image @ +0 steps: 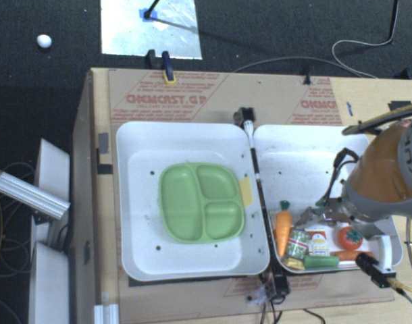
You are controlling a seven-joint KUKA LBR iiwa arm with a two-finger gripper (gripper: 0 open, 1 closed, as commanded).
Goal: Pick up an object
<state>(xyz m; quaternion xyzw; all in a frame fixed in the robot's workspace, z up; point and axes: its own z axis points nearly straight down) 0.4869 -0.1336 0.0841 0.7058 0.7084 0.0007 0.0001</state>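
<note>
We are hovering our end effector (322, 214) over the right bin (294, 144), grip unreadable, beside the carrot (283, 228), tomato (349, 237) and can (297, 243); a green plate (199, 202) is lying left.

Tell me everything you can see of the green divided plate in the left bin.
The green plate is pale green and looks like plastic, a rounded rectangle moulded into three compartments. It lies flat and right way up on the floor of the left bin, slightly turned. A small yellow item touches its right edge. Its compartments hold nothing.
</note>
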